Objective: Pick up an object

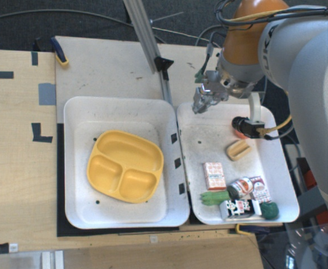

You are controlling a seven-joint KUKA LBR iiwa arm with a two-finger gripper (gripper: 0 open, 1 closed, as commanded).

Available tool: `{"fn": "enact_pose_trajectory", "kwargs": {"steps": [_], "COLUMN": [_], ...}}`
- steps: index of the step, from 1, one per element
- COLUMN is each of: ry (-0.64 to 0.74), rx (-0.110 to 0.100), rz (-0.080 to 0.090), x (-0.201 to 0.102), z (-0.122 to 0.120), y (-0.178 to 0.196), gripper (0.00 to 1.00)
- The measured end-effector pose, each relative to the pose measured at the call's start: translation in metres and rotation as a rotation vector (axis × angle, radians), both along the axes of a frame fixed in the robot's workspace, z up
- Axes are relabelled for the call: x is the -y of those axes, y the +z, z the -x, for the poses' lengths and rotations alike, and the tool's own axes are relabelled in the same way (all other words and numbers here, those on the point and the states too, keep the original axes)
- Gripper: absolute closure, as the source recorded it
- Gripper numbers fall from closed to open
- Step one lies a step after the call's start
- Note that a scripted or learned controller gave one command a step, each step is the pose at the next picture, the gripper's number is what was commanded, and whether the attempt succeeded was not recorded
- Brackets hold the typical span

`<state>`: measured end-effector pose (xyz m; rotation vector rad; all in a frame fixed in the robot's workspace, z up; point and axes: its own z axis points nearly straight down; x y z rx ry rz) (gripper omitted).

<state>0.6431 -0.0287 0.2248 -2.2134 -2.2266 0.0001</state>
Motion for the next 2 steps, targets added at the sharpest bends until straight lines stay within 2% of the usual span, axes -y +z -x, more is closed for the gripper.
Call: {"fn": "enact_pose_trajectory", "kwargs": {"steps": [2], "ry": [0.001], "rx": [-0.002], "rz": [0.000], "x": [-0.117], "z": [0.008], "y": [-0.001], "gripper": [1.00]}}
